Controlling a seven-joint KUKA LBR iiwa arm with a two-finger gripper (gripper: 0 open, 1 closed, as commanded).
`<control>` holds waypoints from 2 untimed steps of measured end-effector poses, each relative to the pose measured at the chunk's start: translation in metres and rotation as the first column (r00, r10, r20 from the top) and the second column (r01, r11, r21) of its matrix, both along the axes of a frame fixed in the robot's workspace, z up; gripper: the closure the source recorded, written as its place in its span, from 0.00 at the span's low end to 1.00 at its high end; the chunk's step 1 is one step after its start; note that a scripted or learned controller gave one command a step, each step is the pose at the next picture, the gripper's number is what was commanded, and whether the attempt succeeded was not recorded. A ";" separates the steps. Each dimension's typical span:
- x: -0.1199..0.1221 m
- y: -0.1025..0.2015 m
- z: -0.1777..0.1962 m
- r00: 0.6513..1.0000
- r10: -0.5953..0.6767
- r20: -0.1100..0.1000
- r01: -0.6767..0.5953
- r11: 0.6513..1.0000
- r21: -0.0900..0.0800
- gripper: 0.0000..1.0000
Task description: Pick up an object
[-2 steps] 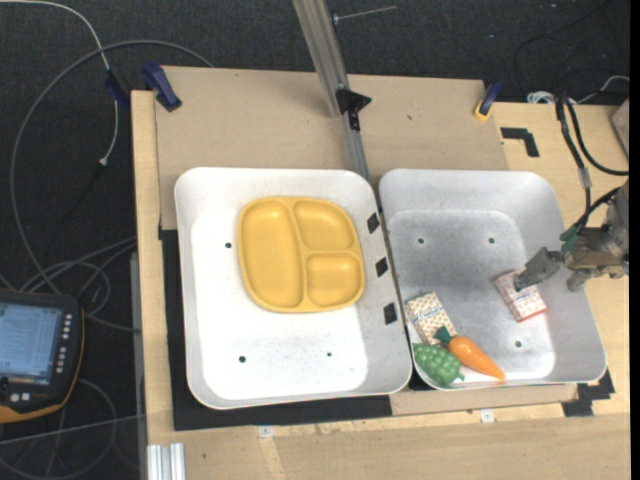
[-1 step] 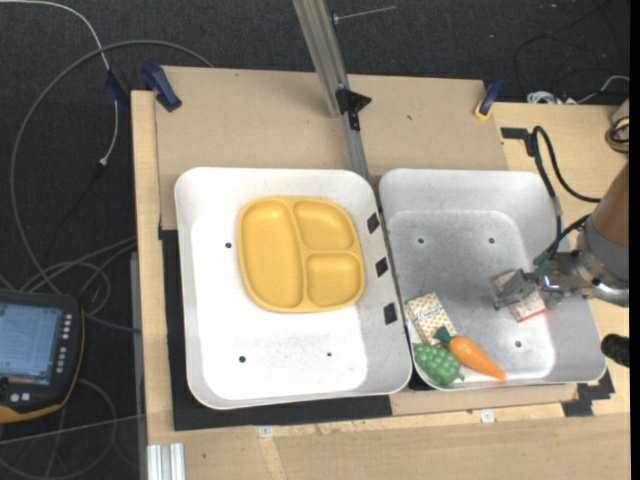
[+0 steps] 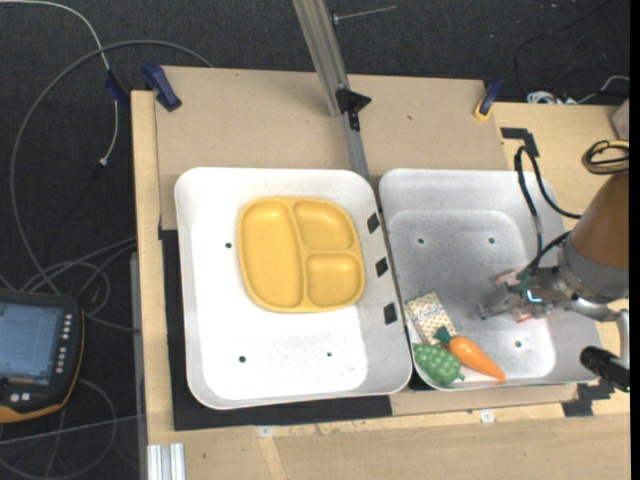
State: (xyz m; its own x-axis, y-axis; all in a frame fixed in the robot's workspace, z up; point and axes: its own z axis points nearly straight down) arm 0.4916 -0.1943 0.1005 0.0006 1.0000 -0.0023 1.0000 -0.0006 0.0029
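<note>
In the right bin [image 3: 450, 203] lie three small items near its front left corner: a patterned packet [image 3: 430, 314], a green bumpy toy [image 3: 438, 364] and an orange carrot [image 3: 476, 357]. My gripper [image 3: 508, 301] hangs low over the right bin's floor, to the right of the packet and above the carrot, apart from both. Its fingers stand a little apart with nothing between them. The arm's orange band [image 3: 608, 230] shows at the right edge.
A yellow divided plate [image 3: 298, 253] lies in the left bin [image 3: 200, 298]. A metal pole [image 3: 322, 38] slants up from between the bins. Cables run along the bench at right, and a tablet [image 3: 35, 353] sits on the floor at left.
</note>
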 end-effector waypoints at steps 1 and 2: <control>0.001 0.000 0.014 1.000 0.001 0.005 -0.001 1.000 0.000 1.00; 0.000 0.009 0.062 1.000 0.003 0.003 -0.003 1.000 0.001 1.00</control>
State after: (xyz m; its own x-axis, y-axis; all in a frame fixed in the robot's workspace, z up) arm 0.4920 -0.1850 0.1626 -0.0022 1.0000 -0.0017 1.0000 0.0022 0.0056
